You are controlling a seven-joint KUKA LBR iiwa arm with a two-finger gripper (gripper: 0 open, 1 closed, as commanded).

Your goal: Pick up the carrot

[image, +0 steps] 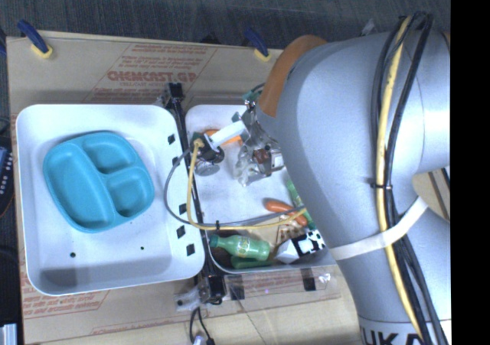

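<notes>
The carrot point(277, 204), small and orange with a green end, lies in the right bin point(230, 198) toward its front right, partly tucked under the grey arm. My gripper point(254, 158) hangs over the middle of that bin, a short way behind and to the left of the carrot and apart from it. The arm's bulk hides the bin's right side.
A green bottle point(241, 248) lies along the right bin's front wall, with a black-and-white checkered item point(308, 242) beside it. The left bin point(46, 259) holds a blue divided tray point(98, 179). A yellow cable loops across the right bin's left half.
</notes>
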